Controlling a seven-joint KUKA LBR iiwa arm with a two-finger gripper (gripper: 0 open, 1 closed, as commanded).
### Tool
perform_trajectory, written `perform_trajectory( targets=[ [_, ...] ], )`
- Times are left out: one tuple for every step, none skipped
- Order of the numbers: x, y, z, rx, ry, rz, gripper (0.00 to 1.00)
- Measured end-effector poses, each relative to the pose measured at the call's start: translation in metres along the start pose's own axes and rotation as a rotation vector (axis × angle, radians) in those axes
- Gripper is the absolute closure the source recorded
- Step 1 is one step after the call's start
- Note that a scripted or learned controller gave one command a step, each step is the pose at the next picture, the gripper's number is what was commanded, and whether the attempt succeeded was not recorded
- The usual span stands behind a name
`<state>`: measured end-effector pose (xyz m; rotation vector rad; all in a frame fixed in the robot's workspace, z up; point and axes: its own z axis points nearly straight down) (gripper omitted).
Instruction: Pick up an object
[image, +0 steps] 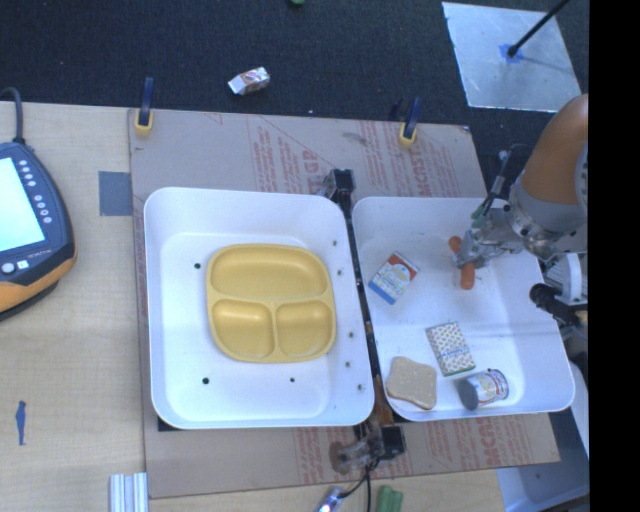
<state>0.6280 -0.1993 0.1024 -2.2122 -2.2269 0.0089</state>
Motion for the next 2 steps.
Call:
perform_trajectory(
  targets=[
    [0.059, 0.029, -0.024, -0.001, 0.001, 0.0, 1.0],
    [0.128, 0.029, -0.091, -0.004, 0.003, 0.002, 1.0]
  ],
)
